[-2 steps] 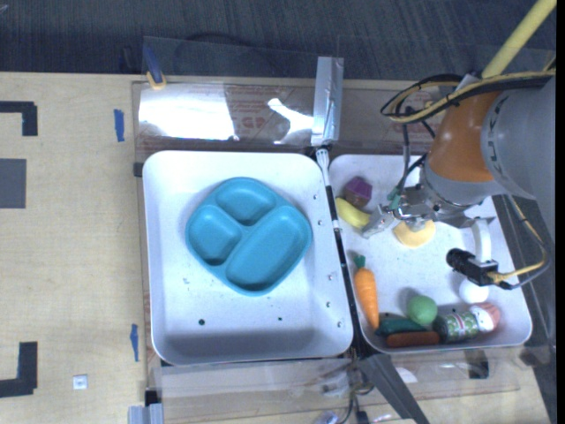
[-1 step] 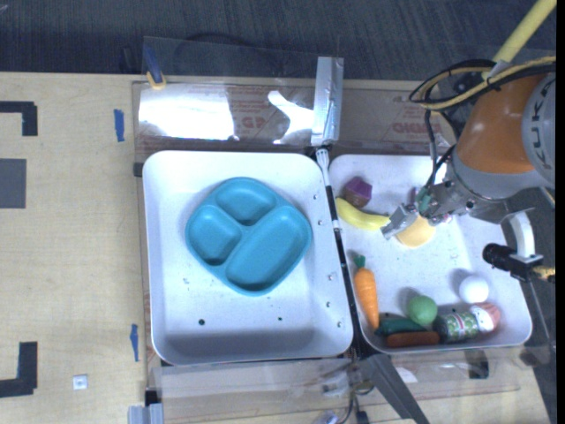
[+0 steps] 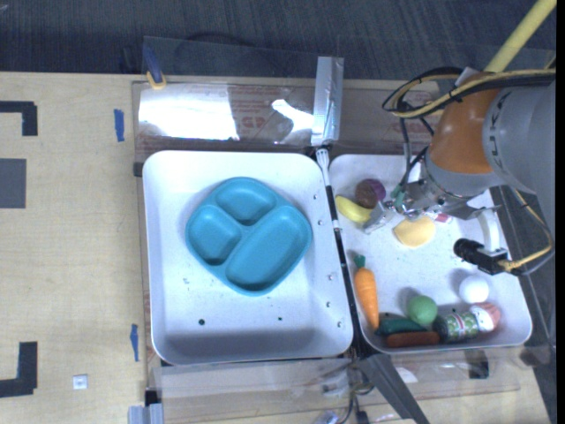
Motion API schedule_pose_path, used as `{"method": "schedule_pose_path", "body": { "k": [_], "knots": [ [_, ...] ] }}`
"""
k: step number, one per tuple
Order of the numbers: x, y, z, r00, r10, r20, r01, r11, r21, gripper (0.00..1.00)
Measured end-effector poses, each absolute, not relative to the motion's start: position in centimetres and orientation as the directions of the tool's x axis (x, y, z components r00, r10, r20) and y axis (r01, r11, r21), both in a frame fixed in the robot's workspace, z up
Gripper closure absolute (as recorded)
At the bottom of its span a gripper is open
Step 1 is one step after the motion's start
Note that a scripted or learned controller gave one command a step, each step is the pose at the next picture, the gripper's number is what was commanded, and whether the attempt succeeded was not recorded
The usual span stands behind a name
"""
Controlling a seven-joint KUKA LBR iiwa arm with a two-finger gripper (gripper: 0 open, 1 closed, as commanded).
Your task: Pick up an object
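- The arm (image 3: 494, 140), grey with an orange band, reaches in over the far right corner of the right bin (image 3: 516, 334).
- Its tool (image 3: 408, 200) hangs low over the far half of that bin, among the fruit there; how far it is open, and whether it has hold of anything, cannot be told.
- A pale yellow lemon-like object (image 3: 415, 231) lies just beneath and beside the tool, close enough that contact cannot be ruled out.
- A yellow banana (image 3: 351, 209) lies near the bin's left wall, just left of the tool.
- A dark purple round object (image 3: 371, 190) sits just beyond the banana, towards the bin's far edge.
- An orange carrot (image 3: 366, 295) lies along the left wall of the bin, its green top pointing to the far side.
- At the near edge sit a green round object (image 3: 422, 309), a dark red and green piece (image 3: 406, 332) just in front of it, and a small can (image 3: 468, 321) lying on its side.
- A white ball (image 3: 475, 288) rests near the right wall, just beyond the can.
- The left bin (image 3: 168, 325) carries a blue divided plate (image 3: 249, 234) around its middle.
- Both bins sit side by side on the table (image 3: 62, 237), their inner walls touching.
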State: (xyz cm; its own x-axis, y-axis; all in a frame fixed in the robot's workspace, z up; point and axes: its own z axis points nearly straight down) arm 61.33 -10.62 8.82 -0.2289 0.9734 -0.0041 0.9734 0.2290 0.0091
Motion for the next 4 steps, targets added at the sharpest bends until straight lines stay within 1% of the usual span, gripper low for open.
{"method": "schedule_pose_path", "body": {
  "k": [1,2,3,4],
  "knots": [
    [56.0,-13.1,8.8,-0.253,0.968,-0.004,0.968,0.253,0.007,0.00],
    [48.2,-16.6,8.8,-0.293,0.956,-0.007,0.956,0.293,0.008,0.00],
    [48.4,-16.5,9.9,-0.293,0.956,-0.009,0.956,0.293,0.014,1.00],
    [48.0,-11.9,20.1,-0.057,0.998,-0.001,0.998,0.057,0.002,1.00]
  ]
}}
